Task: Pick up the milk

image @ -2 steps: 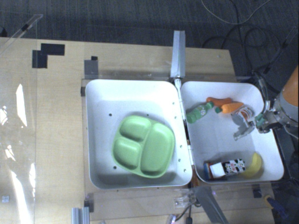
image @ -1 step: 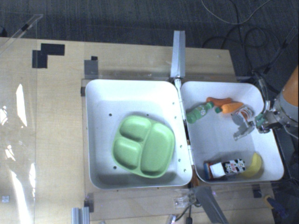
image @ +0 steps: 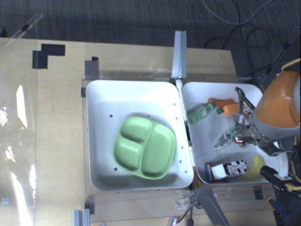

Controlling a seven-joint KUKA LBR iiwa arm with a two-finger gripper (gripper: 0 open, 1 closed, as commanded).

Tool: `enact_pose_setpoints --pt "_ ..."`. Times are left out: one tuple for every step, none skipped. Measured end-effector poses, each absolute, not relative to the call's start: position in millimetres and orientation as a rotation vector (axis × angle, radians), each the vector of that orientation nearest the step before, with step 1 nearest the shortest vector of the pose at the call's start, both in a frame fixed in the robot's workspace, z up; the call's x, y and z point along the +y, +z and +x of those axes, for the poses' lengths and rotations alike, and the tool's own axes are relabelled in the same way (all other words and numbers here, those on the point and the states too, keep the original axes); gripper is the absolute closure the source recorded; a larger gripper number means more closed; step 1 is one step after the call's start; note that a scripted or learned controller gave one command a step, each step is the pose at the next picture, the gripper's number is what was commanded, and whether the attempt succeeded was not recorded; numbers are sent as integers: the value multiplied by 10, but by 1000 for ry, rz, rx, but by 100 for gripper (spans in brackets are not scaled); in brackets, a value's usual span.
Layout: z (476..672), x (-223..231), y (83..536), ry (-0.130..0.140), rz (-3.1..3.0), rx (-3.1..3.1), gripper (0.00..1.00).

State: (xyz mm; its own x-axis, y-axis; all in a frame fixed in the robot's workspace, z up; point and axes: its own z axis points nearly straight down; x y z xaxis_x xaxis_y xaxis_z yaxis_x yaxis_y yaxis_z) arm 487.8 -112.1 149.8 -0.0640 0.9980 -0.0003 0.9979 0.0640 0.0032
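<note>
Camera view: the gripper [image: 233, 136] is hanging over the right bin [image: 205, 140], fingers spread, pinching nothing. At its six o'clock, the milk [image: 227, 170] is lying flat.

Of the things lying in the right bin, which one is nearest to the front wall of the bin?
The milk carton, black-and-white with a red end. It lies on its side along the front wall, while the green bottle and the carrot lie near the back.

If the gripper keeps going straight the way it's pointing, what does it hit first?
The gripper points left and down into the right bin. It would probably meet that bin's bare floor first, between the green bottle and the milk; depth is unclear.
</note>
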Motion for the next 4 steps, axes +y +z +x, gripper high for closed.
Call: enact_pose_setpoints --pt "4908 -1381 893 10 1782 2575 0" --pt "4919 -892 898 12 1722 2610 0" --pt "6443 -1224 875 2 1674 2654 0" --pt "5915 -1439 1788 5 1419 2791 0"
